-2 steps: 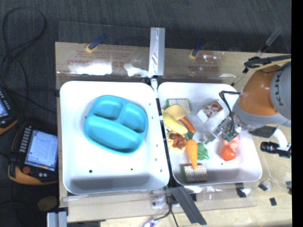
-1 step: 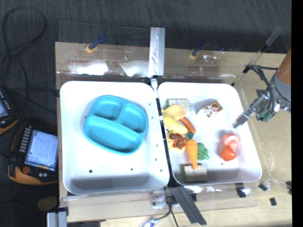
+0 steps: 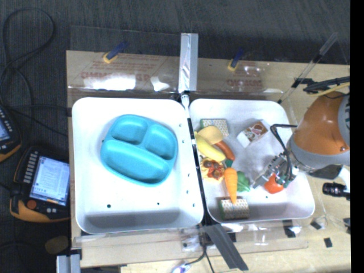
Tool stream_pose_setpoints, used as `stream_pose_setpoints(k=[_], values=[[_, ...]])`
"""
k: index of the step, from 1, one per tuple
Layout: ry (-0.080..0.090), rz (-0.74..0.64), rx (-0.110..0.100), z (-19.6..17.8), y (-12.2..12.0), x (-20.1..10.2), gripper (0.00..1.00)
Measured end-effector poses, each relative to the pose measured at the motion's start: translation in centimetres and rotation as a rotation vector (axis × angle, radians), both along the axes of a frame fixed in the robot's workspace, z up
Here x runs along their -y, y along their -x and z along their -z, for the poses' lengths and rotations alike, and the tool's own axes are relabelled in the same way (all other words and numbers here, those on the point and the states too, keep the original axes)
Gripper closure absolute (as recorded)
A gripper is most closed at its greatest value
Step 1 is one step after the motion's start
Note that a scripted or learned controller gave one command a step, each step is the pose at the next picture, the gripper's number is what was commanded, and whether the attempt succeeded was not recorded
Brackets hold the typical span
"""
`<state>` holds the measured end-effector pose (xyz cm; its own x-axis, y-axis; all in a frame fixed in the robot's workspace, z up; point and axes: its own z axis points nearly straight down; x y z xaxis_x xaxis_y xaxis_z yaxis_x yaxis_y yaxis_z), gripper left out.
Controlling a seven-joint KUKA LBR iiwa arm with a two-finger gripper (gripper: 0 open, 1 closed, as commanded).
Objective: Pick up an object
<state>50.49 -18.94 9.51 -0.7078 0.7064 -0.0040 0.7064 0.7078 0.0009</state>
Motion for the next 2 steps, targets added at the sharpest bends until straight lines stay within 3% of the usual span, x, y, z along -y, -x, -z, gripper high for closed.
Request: stream_pose_setpoints(k=[1,2], values=[[0.001,0.076,-0.002,-16.27,2.02,-3.54,1.00],[0.002,0.074,-0.002,-17.15,1.91,-3.61,1.00]])
